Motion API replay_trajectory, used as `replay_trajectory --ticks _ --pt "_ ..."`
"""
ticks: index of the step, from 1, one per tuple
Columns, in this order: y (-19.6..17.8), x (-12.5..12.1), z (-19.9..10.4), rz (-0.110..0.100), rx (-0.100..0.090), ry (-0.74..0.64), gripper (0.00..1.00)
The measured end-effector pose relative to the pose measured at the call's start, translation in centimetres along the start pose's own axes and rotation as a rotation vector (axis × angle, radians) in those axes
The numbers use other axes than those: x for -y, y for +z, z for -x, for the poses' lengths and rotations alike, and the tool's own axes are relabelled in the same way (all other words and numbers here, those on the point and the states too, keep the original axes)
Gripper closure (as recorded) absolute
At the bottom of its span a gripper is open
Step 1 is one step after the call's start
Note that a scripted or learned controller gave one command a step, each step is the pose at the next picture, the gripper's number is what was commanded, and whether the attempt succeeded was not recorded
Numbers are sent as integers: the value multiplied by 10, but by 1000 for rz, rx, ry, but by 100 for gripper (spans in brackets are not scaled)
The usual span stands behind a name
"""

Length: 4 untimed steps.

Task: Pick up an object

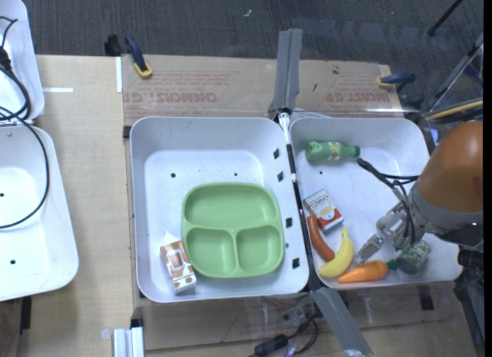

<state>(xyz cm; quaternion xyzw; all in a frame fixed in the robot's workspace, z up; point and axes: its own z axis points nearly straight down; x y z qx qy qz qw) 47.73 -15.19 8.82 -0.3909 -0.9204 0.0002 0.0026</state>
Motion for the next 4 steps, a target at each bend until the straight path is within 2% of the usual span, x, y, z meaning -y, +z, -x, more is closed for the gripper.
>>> replay_trajectory --ticks 1,2,3,4 --pt "0 -17 -18 -1 0 -172 0" --pt "-91 -74 81 1 3 -252 0" --pt "0 -50 -2 0 1 -270 0" --pt "-1 -14 -10 1 2 -256 0"
